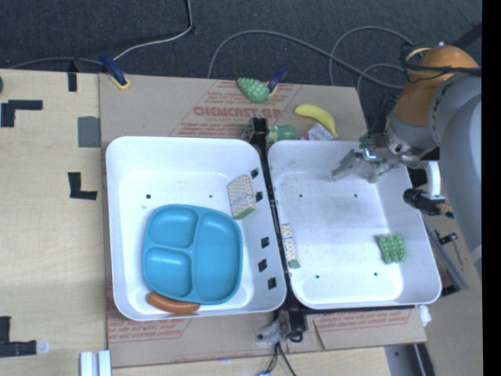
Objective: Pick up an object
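Green block (391, 247) in right bin (344, 292)

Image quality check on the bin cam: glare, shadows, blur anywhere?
Camera view: even, soft lighting; the right bin floor looks bright but not blown out, with speck marks still visible. The blue plate casts a faint shadow in the left bin. The gripper is soft and low-contrast against the white; the green block reads slightly fuzzy.
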You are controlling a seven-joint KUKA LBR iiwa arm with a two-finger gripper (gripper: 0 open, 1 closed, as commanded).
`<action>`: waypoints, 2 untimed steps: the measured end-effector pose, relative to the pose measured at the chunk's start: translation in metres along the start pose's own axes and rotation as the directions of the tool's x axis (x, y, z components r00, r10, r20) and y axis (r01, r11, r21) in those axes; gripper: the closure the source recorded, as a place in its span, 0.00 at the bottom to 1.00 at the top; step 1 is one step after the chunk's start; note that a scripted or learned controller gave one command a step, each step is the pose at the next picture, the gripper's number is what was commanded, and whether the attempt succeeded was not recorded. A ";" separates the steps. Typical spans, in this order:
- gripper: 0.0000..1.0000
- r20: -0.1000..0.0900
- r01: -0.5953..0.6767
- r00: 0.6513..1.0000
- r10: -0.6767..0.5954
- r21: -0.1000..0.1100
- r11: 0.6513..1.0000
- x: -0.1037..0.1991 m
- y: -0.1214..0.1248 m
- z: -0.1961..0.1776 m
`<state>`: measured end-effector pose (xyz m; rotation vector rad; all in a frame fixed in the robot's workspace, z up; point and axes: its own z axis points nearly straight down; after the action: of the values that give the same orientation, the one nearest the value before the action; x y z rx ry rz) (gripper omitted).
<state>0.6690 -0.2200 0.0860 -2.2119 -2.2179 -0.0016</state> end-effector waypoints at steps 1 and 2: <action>0.00 0.007 0.000 1.000 0.000 -0.009 1.000 0.068 -0.038 0.000; 0.00 0.008 -0.001 1.000 0.001 -0.009 1.000 0.112 -0.050 0.001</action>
<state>0.6189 -0.1085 0.0863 -2.2214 -2.2258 -0.0025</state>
